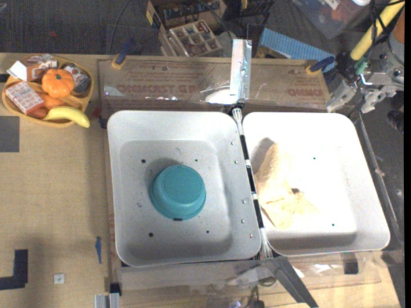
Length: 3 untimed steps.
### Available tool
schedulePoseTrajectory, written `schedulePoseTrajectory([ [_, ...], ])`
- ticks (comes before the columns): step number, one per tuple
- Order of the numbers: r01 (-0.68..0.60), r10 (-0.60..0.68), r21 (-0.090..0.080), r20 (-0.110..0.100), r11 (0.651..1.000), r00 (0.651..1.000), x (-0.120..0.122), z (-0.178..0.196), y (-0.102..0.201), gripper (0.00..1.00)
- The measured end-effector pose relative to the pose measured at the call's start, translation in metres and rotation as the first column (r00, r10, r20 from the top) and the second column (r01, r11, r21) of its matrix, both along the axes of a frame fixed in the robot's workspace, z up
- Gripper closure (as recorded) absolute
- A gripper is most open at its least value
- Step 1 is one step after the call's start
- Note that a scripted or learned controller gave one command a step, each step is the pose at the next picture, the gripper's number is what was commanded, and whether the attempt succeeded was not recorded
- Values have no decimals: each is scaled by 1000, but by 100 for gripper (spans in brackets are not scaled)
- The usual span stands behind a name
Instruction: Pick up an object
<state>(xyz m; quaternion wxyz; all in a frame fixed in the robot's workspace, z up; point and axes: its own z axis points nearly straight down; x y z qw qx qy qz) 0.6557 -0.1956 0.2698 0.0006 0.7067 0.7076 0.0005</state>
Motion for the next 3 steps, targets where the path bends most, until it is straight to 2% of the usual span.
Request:
schedulePoseTrajectory([
  [1, 28, -28, -1, -1, 1000, 1000, -34, -137, 20, 0],
  [2, 70, -70, 1, -2, 998, 998, -129, -175, 90, 0],
  [3, 20, -20, -1, 12, 1000, 1000, -62, -179, 83, 0],
])
